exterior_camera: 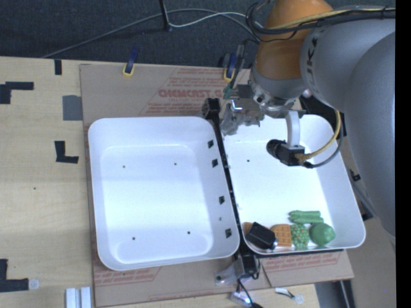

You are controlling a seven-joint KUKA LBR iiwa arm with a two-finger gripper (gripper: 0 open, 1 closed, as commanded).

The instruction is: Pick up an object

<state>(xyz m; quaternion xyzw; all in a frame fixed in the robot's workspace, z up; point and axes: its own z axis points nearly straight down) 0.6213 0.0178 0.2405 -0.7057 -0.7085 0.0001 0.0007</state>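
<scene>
Here the claw (239, 115) hangs over the far left corner of the right bin (282, 191), just beside the divider; whether it is released or clenched cannot be told. The objects lie well apart from it along the bin's near edge: a black block (261, 235), an orange piece (280, 234), a green toy (321, 233).

Position: one fixed camera above the bench (38, 172).
Facing: downward at a slant, far edge at the top.
Range: moderately close; both white bins, left bin (103, 191) and right bin (334, 185), fit in frame.
Arm (347, 50): enters from right, looming large.
</scene>
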